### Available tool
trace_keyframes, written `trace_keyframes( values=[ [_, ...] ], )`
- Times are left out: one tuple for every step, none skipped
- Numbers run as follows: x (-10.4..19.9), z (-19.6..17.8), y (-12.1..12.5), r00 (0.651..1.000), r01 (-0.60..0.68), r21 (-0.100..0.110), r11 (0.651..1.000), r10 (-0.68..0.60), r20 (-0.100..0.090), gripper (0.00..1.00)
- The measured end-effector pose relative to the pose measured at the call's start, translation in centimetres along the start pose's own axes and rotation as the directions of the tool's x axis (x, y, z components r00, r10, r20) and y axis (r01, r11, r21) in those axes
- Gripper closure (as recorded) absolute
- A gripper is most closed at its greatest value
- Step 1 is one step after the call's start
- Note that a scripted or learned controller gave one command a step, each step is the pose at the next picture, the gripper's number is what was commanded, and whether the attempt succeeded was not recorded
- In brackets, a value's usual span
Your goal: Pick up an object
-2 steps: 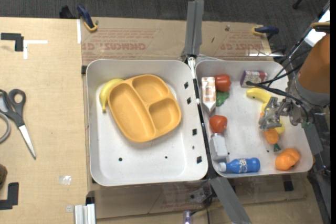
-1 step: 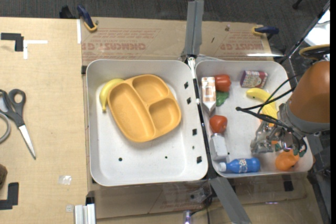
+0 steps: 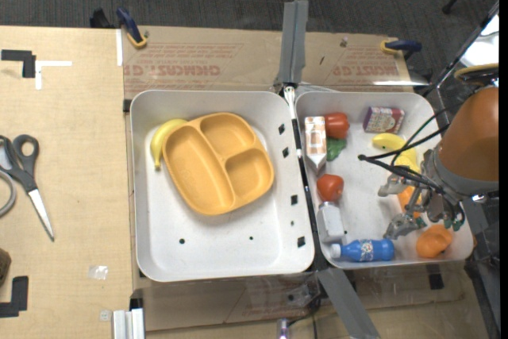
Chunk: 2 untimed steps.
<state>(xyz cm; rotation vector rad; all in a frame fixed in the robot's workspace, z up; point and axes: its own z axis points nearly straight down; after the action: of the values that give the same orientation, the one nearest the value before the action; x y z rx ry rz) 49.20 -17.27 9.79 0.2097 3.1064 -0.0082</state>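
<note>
The gripper hangs low over the right bin (whether its fingers are parted is hard to tell), with an orange fruit just beside it toward the near rim. A blue bottle lies to its left along that rim, a red tomato farther left. In the left bin, well away, sits a yellow divided plate.

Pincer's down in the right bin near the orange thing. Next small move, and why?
Probably a short nudge toward the bin's near right corner, then close. The pincer sits low in the right bin, just left of the orange fruit, and nothing shows between its fingers. The fruit is the nearest item; the blue bottle lies further left along the near wall.
</note>
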Motion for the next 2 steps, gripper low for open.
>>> trace_keyframes(
  values=[
    [-2.3,0.6,0.1,1.000,-0.004,-0.004,1.000,0.004,-0.024,0.00],
    [-0.2,0.5,-2.7,0.997,-0.068,-0.002,0.998,0.068,-0.026,0.00]
  ],
)
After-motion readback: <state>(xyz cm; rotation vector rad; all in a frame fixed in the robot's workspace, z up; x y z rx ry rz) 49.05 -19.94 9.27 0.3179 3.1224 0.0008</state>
